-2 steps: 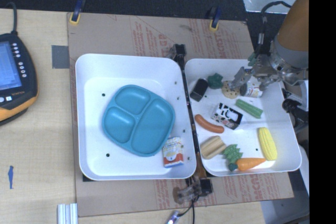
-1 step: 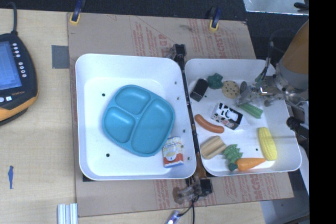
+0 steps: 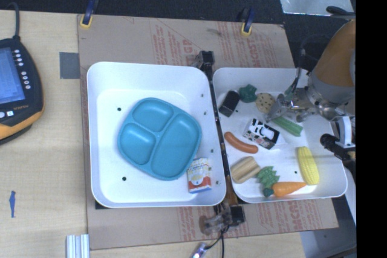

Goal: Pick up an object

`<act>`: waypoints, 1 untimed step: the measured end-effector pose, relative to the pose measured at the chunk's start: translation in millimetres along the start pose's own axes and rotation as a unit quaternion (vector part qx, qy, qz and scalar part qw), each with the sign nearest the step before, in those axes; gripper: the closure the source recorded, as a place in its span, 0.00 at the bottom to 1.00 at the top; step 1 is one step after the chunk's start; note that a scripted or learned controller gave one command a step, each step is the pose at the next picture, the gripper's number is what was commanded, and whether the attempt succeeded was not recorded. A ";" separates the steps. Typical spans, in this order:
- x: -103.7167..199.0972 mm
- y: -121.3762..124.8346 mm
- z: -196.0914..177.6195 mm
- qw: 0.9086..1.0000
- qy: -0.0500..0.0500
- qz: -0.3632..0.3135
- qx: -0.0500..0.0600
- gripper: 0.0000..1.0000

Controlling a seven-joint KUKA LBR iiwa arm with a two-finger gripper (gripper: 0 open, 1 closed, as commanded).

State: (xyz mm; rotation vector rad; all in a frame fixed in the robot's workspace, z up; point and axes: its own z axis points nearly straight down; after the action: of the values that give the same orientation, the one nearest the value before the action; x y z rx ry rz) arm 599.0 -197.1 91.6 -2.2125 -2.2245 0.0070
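Note:
My gripper hangs low over the back of the right bin, with the grey arm and its orange band reaching in from the right. It sits just above a green stick-shaped toy and beside a speckled cookie. Close by lie a black-and-white block, a green leafy toy and a small black block. Nearer the front lie a sausage, a bread roll, a corn cob, a carrot and a green sprig.
The left bin holds a blue divided plate and a small carton at its front right. An orange-edged tablet rests on the bench at far left. Clamps sit between the bins.

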 end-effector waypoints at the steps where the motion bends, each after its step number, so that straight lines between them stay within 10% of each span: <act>1: 41.1 48.8 1.6 1.000 0.001 0.002 0.007 0.00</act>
State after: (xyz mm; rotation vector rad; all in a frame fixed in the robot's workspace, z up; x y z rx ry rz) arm 647.5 -155.7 89.7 -2.2086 -2.2128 0.0194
